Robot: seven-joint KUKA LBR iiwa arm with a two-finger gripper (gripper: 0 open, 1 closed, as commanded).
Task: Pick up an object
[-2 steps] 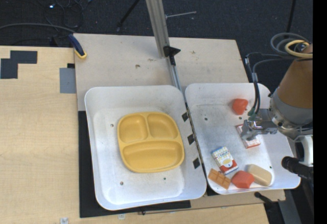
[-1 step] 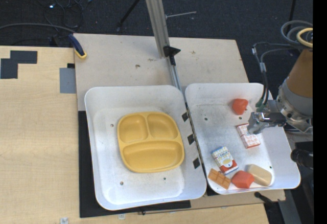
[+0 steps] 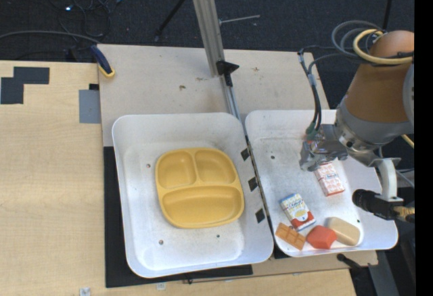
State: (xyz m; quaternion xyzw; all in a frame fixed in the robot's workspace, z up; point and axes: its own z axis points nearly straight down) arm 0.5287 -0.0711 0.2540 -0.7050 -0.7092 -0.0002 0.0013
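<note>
My gripper [image 3: 315, 158] hangs low over the upper middle of the right bin [image 3: 270, 127]. Just to its lower right lies a small red-and-white carton [image 3: 330, 180]. Further toward the bin's front sit a blue-and-white juice box [image 3: 297, 210], a brown waffle piece [image 3: 291, 236], a red block [image 3: 321, 238] and a tan bread-like piece [image 3: 344, 230]. A yellow divided plate [image 3: 199, 186] lies in the middle of the left bin [image 3: 135, 153]. Nothing shows between the fingers.
A metal post [image 3: 208, 24] rises behind the bins, with a black clamp at its base. The bins' shared rim carries black clips [image 3: 253, 183]. The arm's orange band [image 3: 382, 78] looms over the right bin's far right side.
</note>
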